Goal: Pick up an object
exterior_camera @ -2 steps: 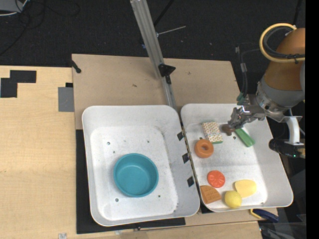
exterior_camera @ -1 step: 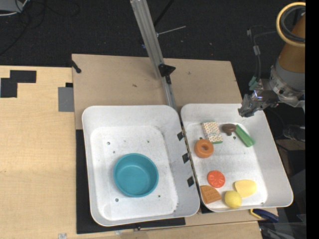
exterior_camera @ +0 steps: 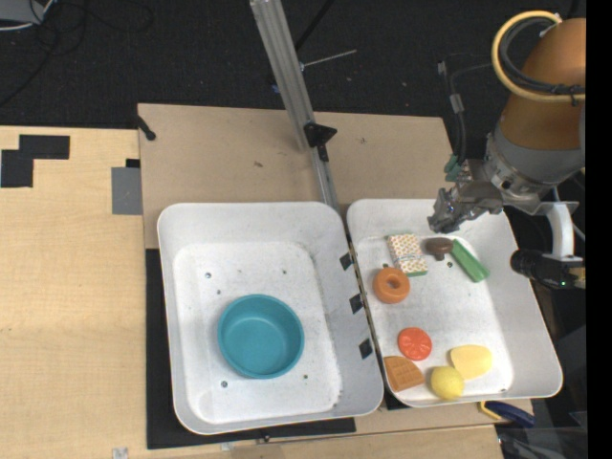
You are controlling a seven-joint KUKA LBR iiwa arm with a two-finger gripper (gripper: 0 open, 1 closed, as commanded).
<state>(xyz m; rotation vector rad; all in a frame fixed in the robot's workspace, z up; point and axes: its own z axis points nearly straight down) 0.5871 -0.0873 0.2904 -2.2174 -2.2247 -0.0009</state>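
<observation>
- In the right bin (exterior_camera: 535, 352), far end, camera view: gripper (exterior_camera: 449, 220) hangs just above the floor w/ nothing seen between the jaws — can't tell how wide they stand.
- Nearest things: brown piece (exterior_camera: 438, 248) just below the jaws, green stick (exterior_camera: 469, 260) beside it, patterned block (exterior_camera: 406, 252) to its left.
- Orange ring (exterior_camera: 391, 284), red disc (exterior_camera: 414, 342), tan wedge (exterior_camera: 403, 373), two yellow pieces (exterior_camera: 459, 371) lie well apart, nearer the camera.
- Left bin (exterior_camera: 182, 247) holds a teal bowl (exterior_camera: 260, 335).
- My call — step is the descent: centre over one item, approx the brown piece, avoid straddling the green stick, then close.
</observation>
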